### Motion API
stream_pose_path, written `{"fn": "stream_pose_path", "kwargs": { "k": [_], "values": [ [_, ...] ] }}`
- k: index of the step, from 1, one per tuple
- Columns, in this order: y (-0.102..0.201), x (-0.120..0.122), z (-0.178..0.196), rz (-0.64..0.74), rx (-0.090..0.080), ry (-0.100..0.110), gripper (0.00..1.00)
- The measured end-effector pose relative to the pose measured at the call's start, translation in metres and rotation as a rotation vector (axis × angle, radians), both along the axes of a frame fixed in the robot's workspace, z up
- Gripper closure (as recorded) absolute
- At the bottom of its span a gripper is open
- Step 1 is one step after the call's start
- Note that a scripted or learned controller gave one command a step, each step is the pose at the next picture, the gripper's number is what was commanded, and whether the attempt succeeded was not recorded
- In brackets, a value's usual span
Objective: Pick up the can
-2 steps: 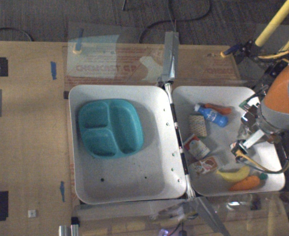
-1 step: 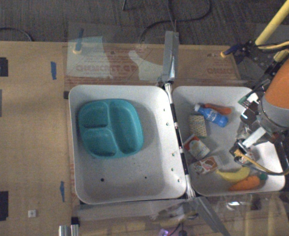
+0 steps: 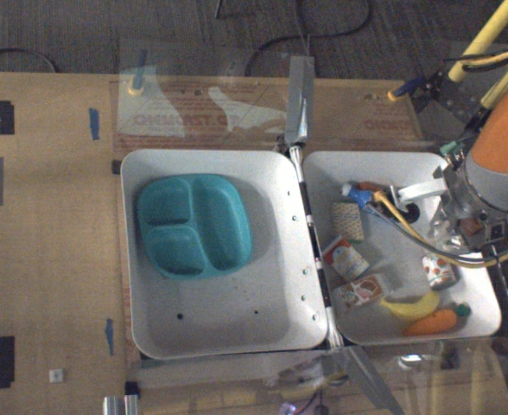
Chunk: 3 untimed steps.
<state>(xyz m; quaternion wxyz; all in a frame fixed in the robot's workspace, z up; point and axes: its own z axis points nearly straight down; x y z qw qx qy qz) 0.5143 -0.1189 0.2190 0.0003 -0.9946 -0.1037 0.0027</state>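
Note:
A small red-and-white can [image 3: 440, 272] sits near the right wall of the right bin [image 3: 487, 318]. A tan cylinder with a woven pattern [image 3: 347, 220] lies at the left side of the same bin. The arm reaches in from the right with its orange band [image 3: 506, 141] above the grey wrist. The gripper [image 3: 455, 232] hangs over the bin's right half, just above and slightly right of the small can. Wrist hardware and yellow cables hide its fingers, and nothing shows held in it.
The right bin also holds a blue and orange item [image 3: 364, 194], two red-and-white cartons [image 3: 348, 259] [image 3: 363, 290], a banana [image 3: 414, 305] and a carrot [image 3: 435, 321]. In the left bin [image 3: 142, 318] lies a teal divided plate [image 3: 193, 225]. A metal divider [image 3: 310, 249] separates the bins.

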Motion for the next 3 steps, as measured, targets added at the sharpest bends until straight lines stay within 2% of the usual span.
{"fn": "stream_pose_path", "kwargs": {
  "k": [1,2,3],
  "values": [
    [0.016,0.050,0.044,-0.001,0.000,0.000,1.00],
    [-0.028,0.067,0.214,0.136,0.000,-0.001,1.00],
    [-0.006,0.100,0.165,0.250,0.003,0.003,1.00]
  ]
}}
